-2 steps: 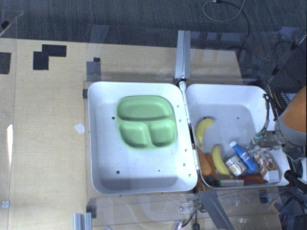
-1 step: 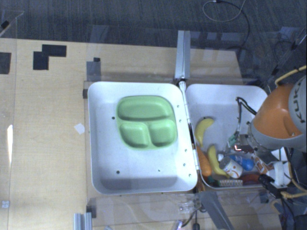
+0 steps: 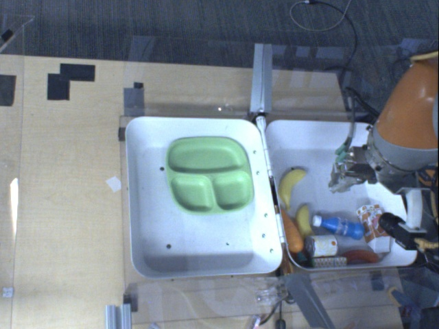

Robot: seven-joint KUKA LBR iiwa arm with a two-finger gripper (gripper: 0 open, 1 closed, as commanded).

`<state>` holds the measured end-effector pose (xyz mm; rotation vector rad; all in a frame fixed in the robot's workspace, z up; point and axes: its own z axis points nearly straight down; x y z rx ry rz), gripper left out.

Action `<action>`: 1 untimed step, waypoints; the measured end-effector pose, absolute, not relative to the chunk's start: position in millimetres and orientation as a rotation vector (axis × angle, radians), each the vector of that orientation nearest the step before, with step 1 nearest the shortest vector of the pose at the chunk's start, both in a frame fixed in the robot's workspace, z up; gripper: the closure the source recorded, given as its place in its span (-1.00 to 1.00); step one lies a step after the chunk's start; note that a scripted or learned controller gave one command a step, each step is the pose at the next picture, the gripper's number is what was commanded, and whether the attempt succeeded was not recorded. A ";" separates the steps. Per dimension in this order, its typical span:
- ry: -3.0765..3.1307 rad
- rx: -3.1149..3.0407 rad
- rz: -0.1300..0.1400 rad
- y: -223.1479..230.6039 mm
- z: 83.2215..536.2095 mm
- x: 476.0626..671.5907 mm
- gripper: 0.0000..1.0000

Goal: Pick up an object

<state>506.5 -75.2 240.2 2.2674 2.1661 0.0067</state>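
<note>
- Across the wooden surface (image 3: 68, 204), two shallow white bins sat side by side, the left bin (image 3: 147, 252) carrying a green divided tray (image 3: 208, 173) near its middle.
- The right bin (image 3: 309, 142) held the candidate objects, all crowded toward its near edge, while its far half lay bare.
- The arm (image 3: 411, 115), grey with an orange section, reached in from the right and hung over the right bin's right-hand part.
- The gripper (image 3: 345, 173) hovered above the bin floor, apart from every object, with nothing between its fingers; whether those fingers stood apart or together could not be told at this size.
- A yellow banana (image 3: 291, 184) lay to the gripper's left, nearest of the items and with bare floor on most sides.
- A blue bottle (image 3: 339, 227) lay on its side below the gripper, with a small snack packet (image 3: 370, 221) just beside it.
- An orange carrot-like piece (image 3: 293, 237), a small yellow item (image 3: 304, 218), a dark can (image 3: 322, 246) and a red item (image 3: 360, 256) packed the near edge, close together.
- The step in hand looked like the approach, no object yet chosen by contact.
- The next move likely called for centring over one item, the banana or bottle seeming easiest, then descending squarely without nudging its neighbours.
</note>
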 end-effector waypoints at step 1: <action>2.479 1.924 0.005 19.4 194.3 488.4 1.00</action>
